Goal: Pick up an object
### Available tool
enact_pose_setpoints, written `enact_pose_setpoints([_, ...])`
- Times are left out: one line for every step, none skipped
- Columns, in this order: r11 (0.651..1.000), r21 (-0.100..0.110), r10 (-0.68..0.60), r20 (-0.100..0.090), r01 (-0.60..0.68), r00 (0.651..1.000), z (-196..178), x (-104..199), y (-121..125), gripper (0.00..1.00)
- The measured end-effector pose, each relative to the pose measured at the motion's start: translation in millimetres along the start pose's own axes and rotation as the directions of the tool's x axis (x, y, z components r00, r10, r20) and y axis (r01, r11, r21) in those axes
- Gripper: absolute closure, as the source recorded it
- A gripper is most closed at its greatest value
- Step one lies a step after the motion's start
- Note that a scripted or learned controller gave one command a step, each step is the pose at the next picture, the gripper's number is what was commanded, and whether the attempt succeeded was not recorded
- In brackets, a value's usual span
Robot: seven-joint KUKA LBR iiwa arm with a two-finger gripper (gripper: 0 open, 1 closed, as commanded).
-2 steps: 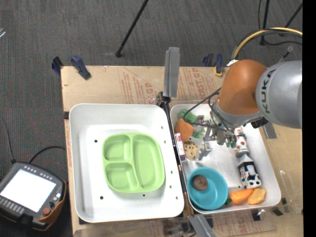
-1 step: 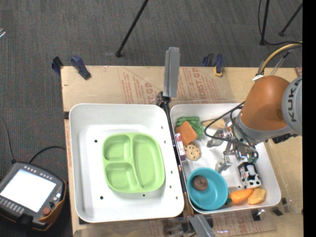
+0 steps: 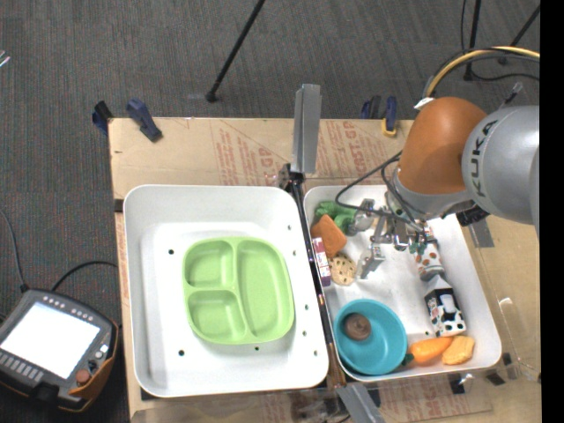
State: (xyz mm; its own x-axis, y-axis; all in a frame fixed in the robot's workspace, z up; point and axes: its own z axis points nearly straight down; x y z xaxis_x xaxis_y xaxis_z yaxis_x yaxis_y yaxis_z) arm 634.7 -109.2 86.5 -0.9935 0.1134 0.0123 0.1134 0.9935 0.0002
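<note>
Cookie (image 3: 343, 270) just beside tool (image 3: 377, 256)

In the right bin (image 3: 480, 298) lie the things I could pick. At its far left corner sits a green toy (image 3: 331, 210), with an orange wedge (image 3: 330, 233) touching its near side. Just nearer, a round tan cookie (image 3: 343, 270) lies flat beside a slim purple-and-white packet (image 3: 321, 262) along the left wall. A blue bowl (image 3: 374, 337) stands upright at the near left, a brown lump inside. A black-and-white carton (image 3: 443, 311) lies toward the right, and orange pieces (image 3: 443, 350) rest at the near right corner.
</note>
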Motion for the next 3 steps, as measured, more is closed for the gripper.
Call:
enact_pose_setpoints([0.998,0.001,-0.068,0.015,0.068,0.998,-1.5,28.3,-58.0,0.00])
enact_pose_setpoints([1.000,-0.002,-0.028,0.012,0.028,1.000,-1.1,-4.1,19.7,0.00])
enact_pose_setpoints([0.988,-0.001,0.152,0.014,-0.152,0.988,-0.6,66.2,-84.7,0.00])
